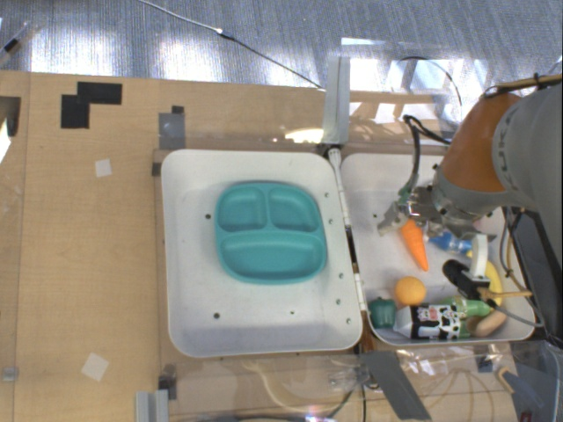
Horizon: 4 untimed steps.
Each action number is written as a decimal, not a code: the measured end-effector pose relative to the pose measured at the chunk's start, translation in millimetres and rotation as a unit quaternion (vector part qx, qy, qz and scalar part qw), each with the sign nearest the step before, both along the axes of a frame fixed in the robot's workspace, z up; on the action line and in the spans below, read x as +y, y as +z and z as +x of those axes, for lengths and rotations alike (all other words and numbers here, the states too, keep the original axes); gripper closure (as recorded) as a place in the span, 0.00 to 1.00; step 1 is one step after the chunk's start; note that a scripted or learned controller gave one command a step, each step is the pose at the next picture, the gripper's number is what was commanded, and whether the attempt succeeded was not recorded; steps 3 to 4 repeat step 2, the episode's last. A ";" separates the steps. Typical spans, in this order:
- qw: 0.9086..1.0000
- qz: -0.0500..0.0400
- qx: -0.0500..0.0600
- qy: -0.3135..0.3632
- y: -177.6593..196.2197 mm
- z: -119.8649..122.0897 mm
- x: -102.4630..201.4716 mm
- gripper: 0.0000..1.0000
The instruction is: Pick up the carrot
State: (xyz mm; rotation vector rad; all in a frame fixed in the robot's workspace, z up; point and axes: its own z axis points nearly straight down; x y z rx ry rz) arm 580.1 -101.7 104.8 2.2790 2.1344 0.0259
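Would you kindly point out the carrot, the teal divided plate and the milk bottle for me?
carrot (415,245), camera view, middle of its orange body in the right bin.
teal divided plate (272,259), camera view, floor of its large near compartment.
milk bottle (428,321), camera view, its black-and-white label.

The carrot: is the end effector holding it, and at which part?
Cannot be told: the end effector sits at the carrot's upper, thick end, but a grip is not visible.
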 end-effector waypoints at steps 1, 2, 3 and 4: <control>0.984 0.003 0.007 -0.179 -16.8 -13.6 -44.1 0.00; 0.985 0.004 0.003 -0.174 -3.8 -10.2 -41.9 1.00; 0.985 0.004 0.003 -0.174 -3.8 -10.2 -41.9 1.00; 0.985 0.004 0.003 -0.174 -3.8 -10.2 -41.9 1.00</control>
